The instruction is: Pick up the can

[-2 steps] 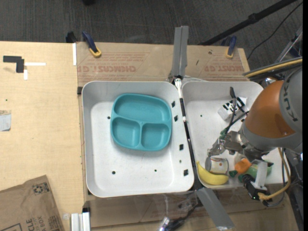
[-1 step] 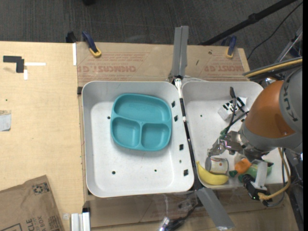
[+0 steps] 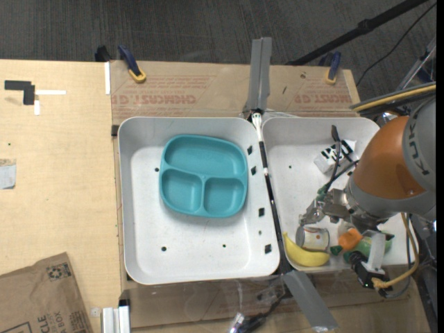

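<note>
The can, silvery with a red-and-white label, lies near the front edge of the right bin. It rests against a yellow banana. My gripper hangs low right above the can, at its far side, reaching in from the right under the arm's orange band. The arm's body hides the bin's right part.
An orange and green object lies just right of the can. A black-and-white item sits toward the back of the right bin. A teal divided plate lies in the left bin. A cardboard sheet lies behind both bins.
</note>
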Motion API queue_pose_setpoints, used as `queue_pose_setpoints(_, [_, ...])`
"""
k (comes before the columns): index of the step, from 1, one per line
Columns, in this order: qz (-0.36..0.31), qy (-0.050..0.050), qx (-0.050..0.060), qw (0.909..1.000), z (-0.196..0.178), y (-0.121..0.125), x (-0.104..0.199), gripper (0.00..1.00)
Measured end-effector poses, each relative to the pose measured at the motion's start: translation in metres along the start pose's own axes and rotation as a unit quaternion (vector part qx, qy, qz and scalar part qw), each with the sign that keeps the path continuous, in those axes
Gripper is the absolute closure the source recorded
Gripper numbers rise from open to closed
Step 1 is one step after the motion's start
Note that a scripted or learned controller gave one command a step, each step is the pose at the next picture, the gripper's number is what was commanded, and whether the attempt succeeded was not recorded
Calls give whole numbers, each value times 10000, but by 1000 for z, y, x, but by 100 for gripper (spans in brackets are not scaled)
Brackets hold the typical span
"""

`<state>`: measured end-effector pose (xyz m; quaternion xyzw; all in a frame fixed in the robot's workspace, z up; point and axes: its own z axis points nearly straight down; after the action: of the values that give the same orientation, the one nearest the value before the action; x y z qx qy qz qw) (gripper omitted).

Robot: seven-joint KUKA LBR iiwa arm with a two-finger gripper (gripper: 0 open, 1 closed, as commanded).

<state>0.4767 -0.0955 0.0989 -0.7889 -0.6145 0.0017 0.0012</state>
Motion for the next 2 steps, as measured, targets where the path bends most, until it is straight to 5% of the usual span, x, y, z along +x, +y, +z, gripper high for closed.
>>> queue_pose_setpoints(2, [0,0,0,10000,0,0,0,0])
